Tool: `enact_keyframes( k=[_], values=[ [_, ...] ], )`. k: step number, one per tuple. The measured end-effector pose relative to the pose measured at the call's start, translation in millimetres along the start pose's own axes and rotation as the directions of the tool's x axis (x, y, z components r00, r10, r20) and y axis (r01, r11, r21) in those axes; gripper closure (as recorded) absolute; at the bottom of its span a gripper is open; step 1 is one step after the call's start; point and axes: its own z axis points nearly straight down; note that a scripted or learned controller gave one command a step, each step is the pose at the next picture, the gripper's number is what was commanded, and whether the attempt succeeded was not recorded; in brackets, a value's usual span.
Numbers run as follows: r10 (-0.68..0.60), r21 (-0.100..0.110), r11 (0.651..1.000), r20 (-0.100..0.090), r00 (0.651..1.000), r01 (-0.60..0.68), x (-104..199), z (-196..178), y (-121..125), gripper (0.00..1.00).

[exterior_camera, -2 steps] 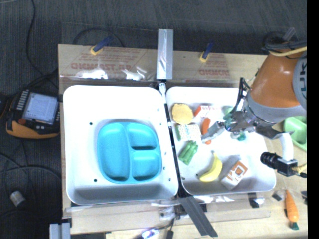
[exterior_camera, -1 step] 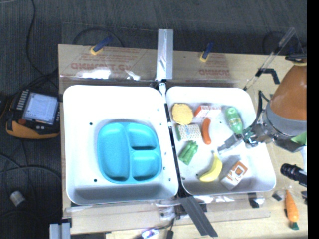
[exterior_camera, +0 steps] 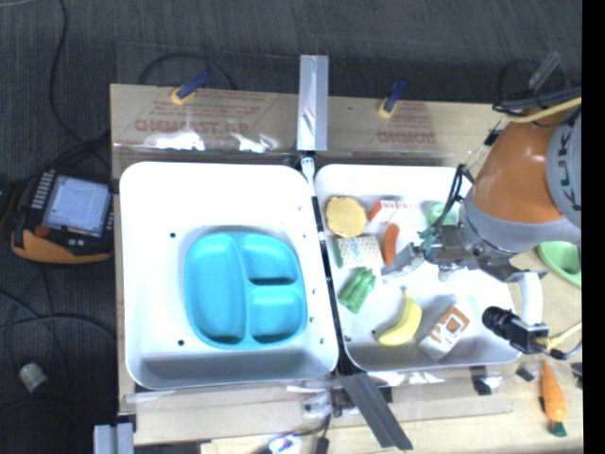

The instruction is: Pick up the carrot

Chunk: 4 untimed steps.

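Observation:
The carrot (exterior_camera: 389, 243) is a small orange piece lying in the right bin (exterior_camera: 492, 353), left of its middle, between a white mesh-wrapped item (exterior_camera: 359, 250) and the gripper. The gripper (exterior_camera: 414, 254) hangs low over the bin just right of the carrot, close to it or touching it. The arm's grey and orange wrist (exterior_camera: 515, 192) reaches in from the right and hides the bin's right part. Nothing is seen held in the gripper.
The right bin also holds a round tan bun (exterior_camera: 346, 216), a red-and-white packet (exterior_camera: 388, 206), a green vegetable (exterior_camera: 356, 288), a banana (exterior_camera: 402, 322) and a small box (exterior_camera: 444, 332). A blue divided tray (exterior_camera: 246, 287) lies in the left bin (exterior_camera: 151, 253). Another orange carrot-like piece (exterior_camera: 553, 400) lies off the bench at lower right.

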Motion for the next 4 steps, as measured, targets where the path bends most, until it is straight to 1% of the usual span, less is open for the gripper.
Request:
enact_keyframes(
  k=[1, 2, 3, 4],
  values=[
    [-0.038, -0.001, 0.999, 0.002, 0.999, 0.038, -37, -14, -15, 0.0],
    [-0.064, -0.002, 0.998, 0.001, 0.998, 0.064, -24, -14, 26, 0.0],
    [-0.042, -0.001, 0.999, 0.002, 0.999, 0.042, -51, -12, -16, 0.0],
    [-0.196, -0.01, 0.981, 0.005, 0.981, 0.196, -70, 111, 9, 0.0]
  ],
)
